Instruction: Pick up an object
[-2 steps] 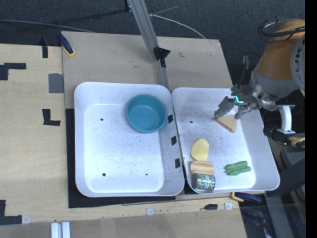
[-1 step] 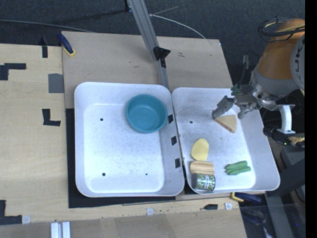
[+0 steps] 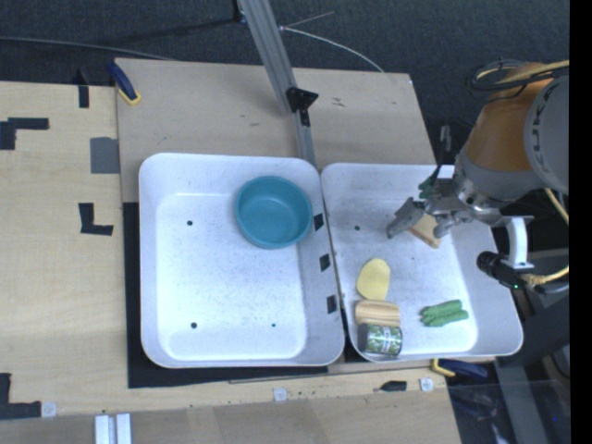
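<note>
Hovering over the right bin (image 3: 481, 248), my gripper (image 3: 424, 222) grasps a tan block (image 3: 427, 235) between its fingers, above the yellow piece (image 3: 374, 278).

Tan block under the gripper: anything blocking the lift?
Nothing visible. The gripper is right at the tan block in the right bin; the yellow piece, green item and can lie nearer the bin's front.

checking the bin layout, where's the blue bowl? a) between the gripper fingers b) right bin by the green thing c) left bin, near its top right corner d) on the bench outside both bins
c: the bowl sits inside the left bin, up near its top right corner, well apart from the gripper over the right bin.
</note>
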Robot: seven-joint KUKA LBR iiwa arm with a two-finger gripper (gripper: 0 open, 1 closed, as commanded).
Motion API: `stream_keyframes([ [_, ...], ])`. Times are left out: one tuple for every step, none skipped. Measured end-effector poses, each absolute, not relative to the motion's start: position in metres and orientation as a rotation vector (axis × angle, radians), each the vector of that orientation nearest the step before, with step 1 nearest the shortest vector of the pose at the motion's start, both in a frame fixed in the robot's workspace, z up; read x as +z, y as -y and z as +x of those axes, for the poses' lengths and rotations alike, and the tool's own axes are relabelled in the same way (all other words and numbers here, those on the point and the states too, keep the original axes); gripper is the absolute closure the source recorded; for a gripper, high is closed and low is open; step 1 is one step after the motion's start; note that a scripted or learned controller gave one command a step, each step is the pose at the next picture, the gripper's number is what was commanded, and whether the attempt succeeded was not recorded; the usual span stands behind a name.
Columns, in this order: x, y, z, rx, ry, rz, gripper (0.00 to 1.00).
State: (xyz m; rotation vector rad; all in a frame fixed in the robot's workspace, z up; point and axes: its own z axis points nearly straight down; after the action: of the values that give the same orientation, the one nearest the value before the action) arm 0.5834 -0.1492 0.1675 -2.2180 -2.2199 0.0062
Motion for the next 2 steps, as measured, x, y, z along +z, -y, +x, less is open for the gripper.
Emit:
stream_keyframes([
  [0.111, 0.159, 0.581, 0.009, 2.218, -2.218, 0.00],
  [0.089, 0.159, 0.581, 0.003, 2.223, -2.220, 0.00],
])
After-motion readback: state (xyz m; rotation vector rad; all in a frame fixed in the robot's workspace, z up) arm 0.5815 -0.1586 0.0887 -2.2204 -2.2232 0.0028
